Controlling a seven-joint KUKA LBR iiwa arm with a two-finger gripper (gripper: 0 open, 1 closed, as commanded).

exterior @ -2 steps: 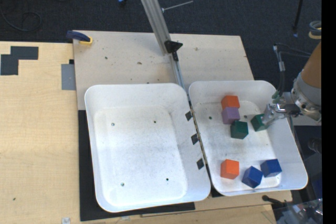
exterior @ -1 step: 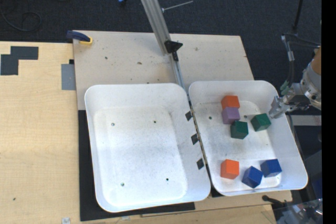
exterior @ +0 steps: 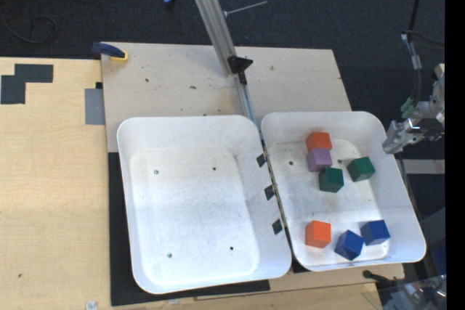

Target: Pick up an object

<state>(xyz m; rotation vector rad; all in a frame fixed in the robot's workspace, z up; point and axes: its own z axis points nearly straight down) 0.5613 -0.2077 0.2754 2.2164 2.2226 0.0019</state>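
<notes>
Camera view looked down on a pale wooden desk [exterior: 290, 80] carrying two shallow white plastic bins side by side. Nearest the bottom edge of the frame, in the lower right, the right-hand bin [exterior: 396, 156] held three cubes in a loose row: an orange cube [exterior: 317, 234], a blue cube [exterior: 349, 244] just beside it, and a second blue cube [exterior: 375, 231] touching or nearly touching the first. Farther up, near the middle of that bin, sat a dark green cube [exterior: 331, 179] with another green cube [exterior: 360, 169] close to its right. Just above them a purple cube [exterior: 319, 159] rested against a second orange cube [exterior: 318, 141], the pair touching. The left-hand bin [exterior: 145, 134] filled the lower centre of the frame. At the right edge, level with the upper cubes, the grey metal claw [exterior: 407, 133] hung just outside the right-hand bin's rim, nothing visible in it; I could not tell how wide it stood. Toward the top, a slanted aluminium beam [exterior: 211, 11] rose from the desk's far side.
</notes>
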